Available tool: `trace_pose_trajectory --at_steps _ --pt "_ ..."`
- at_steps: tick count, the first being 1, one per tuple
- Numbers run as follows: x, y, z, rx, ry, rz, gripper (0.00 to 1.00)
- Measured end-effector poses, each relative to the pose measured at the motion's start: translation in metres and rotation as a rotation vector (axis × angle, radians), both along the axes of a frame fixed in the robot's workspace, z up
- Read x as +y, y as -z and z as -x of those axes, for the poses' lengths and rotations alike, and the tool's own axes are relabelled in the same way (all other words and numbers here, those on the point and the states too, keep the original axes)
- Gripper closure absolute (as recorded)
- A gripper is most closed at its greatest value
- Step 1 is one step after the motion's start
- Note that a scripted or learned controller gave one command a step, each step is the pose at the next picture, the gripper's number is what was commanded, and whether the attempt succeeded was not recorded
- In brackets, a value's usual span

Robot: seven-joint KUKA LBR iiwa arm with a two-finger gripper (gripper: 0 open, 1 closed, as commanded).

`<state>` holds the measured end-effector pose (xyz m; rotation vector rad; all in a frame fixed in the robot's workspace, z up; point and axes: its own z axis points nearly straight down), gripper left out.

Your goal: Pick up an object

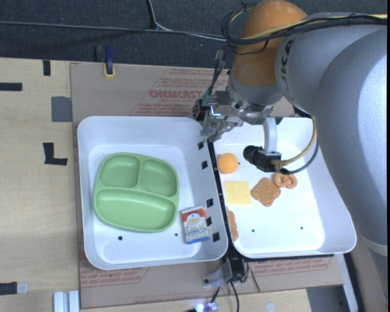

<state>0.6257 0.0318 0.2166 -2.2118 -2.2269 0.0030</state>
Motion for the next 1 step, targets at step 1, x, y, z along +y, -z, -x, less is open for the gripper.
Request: trace_pose_trajectory --at_steps 1 --pt "0.0456 -0.0063 -0.0057 -0.003 0.000 0.000 1.00"
